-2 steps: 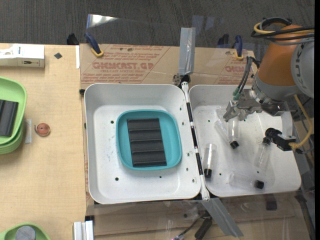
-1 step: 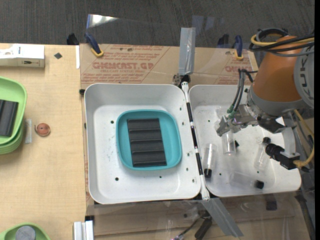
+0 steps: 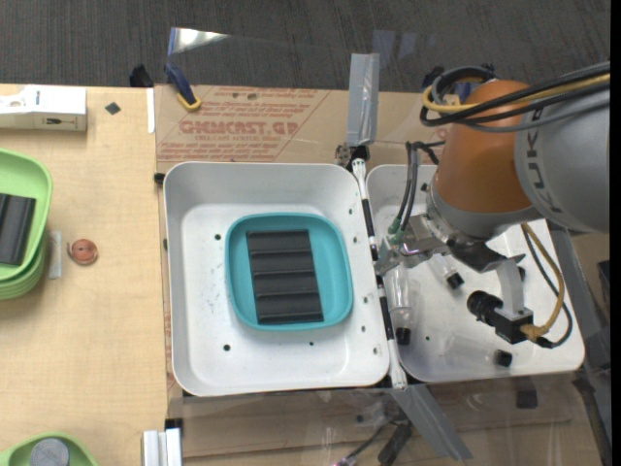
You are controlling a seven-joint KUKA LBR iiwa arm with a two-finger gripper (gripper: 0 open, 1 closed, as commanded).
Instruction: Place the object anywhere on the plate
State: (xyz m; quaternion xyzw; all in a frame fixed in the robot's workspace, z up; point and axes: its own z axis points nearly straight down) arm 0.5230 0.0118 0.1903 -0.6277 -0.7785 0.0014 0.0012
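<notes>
A teal plate (image 3: 335, 260) with a dark ridged insert (image 3: 283, 276) lies in the middle of the left white bin (image 3: 194, 289). In the right bin (image 3: 543, 352), a clear, see-through object (image 3: 396, 297) lies against the left wall, hard to make out. My gripper (image 3: 408, 246) hangs low over the right bin's left side, just above and beside that clear object. The orange wrist band (image 3: 480, 153) and grey arm cover much of the bin. I see nothing held for certain.
A black cabled fitting (image 3: 497, 316) sticks out from the wrist over the right bin. Green trays (image 3: 24, 226) sit at the bench's left edge, with a small round brown piece (image 3: 83, 251) beside them. Flat cardboard (image 3: 252, 124) lies behind the left bin.
</notes>
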